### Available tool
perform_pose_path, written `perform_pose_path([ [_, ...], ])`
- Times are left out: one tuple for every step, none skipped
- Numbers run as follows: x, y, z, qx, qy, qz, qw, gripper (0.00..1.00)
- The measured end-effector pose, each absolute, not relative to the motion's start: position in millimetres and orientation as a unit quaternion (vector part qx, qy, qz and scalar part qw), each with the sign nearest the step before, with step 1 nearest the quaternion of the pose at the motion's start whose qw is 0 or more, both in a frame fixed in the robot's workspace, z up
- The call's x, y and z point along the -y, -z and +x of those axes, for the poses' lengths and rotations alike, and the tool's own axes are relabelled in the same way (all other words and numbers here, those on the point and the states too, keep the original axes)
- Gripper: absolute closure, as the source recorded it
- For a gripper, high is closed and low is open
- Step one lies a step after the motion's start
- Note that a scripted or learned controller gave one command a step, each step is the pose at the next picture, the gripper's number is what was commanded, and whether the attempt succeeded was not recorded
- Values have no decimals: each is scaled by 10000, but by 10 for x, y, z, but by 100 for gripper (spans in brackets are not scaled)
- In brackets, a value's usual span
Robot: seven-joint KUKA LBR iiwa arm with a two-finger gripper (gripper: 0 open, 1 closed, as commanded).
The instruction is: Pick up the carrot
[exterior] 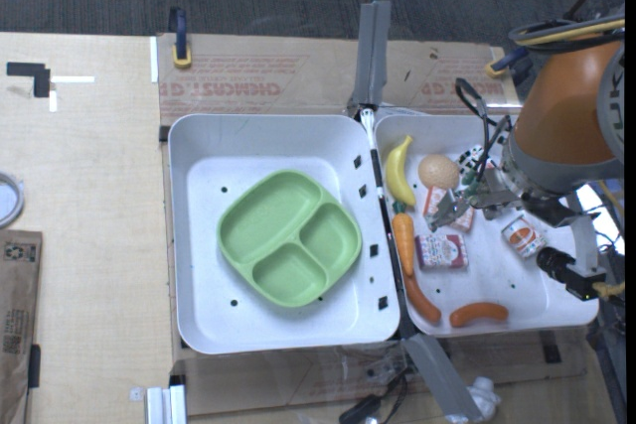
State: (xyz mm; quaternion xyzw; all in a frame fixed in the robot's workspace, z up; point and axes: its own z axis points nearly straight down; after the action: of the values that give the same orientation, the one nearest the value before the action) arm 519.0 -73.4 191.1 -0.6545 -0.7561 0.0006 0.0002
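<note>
The carrot (402,242) is a short orange stick lying lengthwise against the left wall of the right bin (556,311), just below the banana. My gripper (453,210) hangs over the middle of that bin, a little right of and above the carrot, over a red-and-white packet (437,202). Nothing orange shows at the gripper. The grey arm with its orange band comes in from the right and hides part of the bin's right side.
Around the carrot lie a yellow banana (398,170), a beige egg-shaped item (438,171), a small pink carton (442,251), two reddish sausages (422,302) (478,315) and a small can (522,235). The left bin (199,243) holds a green divided plate (289,237).
</note>
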Motion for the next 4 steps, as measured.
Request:
perform_pose_path([
  [1097,-911,5113,8984,1,-4392,6,0],
  [1098,-911,5113,8985,0,-4390,5,0],
  [229,-1916,5401,9365,1,-3507,-3,0],
  [241,-2006,5411,9359,3,-3523,-14,100],
])
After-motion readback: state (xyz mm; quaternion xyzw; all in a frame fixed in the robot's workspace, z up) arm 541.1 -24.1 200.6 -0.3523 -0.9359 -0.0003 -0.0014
